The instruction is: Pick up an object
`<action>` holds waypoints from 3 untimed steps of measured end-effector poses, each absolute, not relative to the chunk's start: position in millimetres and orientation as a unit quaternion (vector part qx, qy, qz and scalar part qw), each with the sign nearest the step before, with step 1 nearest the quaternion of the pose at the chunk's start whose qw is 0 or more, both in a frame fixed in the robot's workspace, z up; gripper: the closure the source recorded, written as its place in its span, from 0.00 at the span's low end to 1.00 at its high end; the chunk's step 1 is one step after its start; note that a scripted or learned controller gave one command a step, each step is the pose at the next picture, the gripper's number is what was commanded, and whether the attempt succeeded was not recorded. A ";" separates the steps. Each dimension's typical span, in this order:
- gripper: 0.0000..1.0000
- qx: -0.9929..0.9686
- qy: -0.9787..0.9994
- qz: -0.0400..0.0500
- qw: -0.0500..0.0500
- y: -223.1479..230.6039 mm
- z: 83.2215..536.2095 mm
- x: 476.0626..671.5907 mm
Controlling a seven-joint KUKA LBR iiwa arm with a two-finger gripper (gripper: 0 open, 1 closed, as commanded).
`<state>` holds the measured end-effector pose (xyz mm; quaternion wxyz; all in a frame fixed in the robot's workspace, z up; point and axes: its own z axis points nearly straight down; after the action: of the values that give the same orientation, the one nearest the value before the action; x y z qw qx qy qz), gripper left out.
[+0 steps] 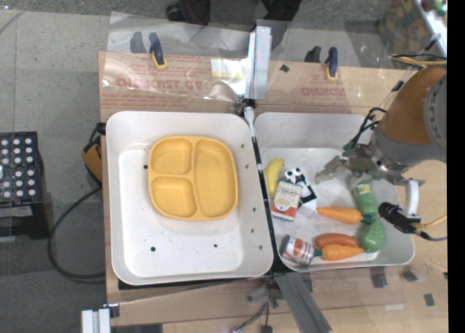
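A yellow divided plate (193,177) lies in the left bin (131,251), centre-left of the frame; the right bin (290,131) holds a banana (272,175), a small carton (286,199), a can (297,250), two carrots (340,214) and a green bottle (363,199); the gripper (347,167) hangs at right of centre, its fingers spread and holding nothing, just beside the bottle. The things lie crowded; a descent here could, I judge, nudge the bottle aside or pinch two at once.
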<state>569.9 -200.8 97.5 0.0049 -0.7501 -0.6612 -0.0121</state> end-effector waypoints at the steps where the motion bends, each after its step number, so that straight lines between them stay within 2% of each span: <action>1: 0.00 -0.750 -0.661 -0.009 0.006 -198.8 95.6 537.6; 2: 0.00 -0.737 -0.675 0.000 -0.001 -170.1 93.9 500.0; 3: 1.00 -0.739 -0.674 0.001 -0.002 -172.3 103.0 499.4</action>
<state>499.4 -172.3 103.0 -0.0016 -0.7386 -0.6742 0.0010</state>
